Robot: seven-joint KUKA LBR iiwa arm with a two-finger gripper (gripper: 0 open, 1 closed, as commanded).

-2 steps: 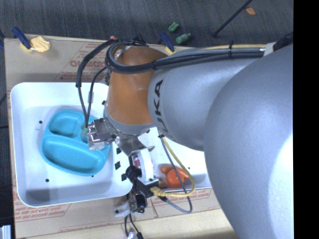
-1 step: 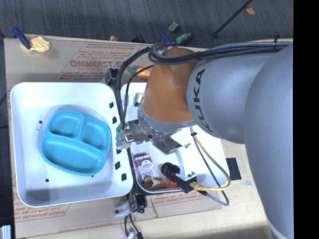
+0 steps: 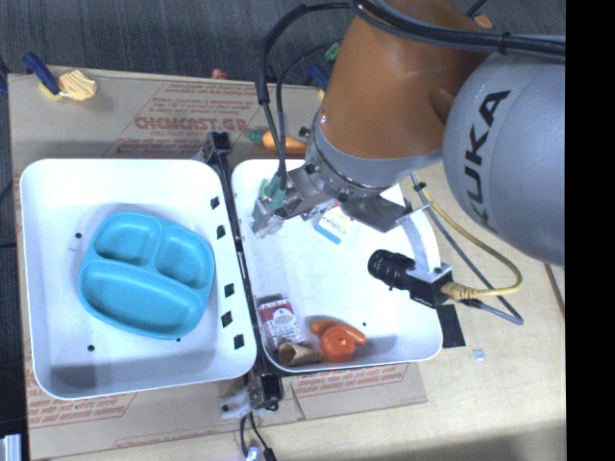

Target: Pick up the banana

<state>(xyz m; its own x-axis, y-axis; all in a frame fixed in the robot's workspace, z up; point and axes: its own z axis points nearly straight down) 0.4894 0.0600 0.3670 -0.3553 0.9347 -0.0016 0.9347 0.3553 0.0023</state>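
Camera view from above: the grey arm [image 3: 480, 113] with its orange band reaches in from the right and hangs low over the right bin [image 3: 423, 339]. Its end effector [image 3: 272, 207] sits near that bin's upper left corner, close to the dividing wall. Whether it is spread or pressed together cannot be told at this slant, and nothing is seen pinched in it. The banana cannot be made out; the arm's bulk covers much of the right bin, so it may well lie beneath, which would explain why the wrist is lowered there. Along that bin's near edge lie a small red packet [image 3: 278, 319], a brown cone-like piece [image 3: 297, 353] and an orange toy vegetable [image 3: 336, 339], clustered and apart from the end effector. The left bin [image 3: 38, 257] holds a blue divided plate [image 3: 146, 272], lying flat. Both bins rest on a printed cardboard sheet [image 3: 183, 118] over the counter, with dark carpeted floor [image 3: 144, 17] beyond.
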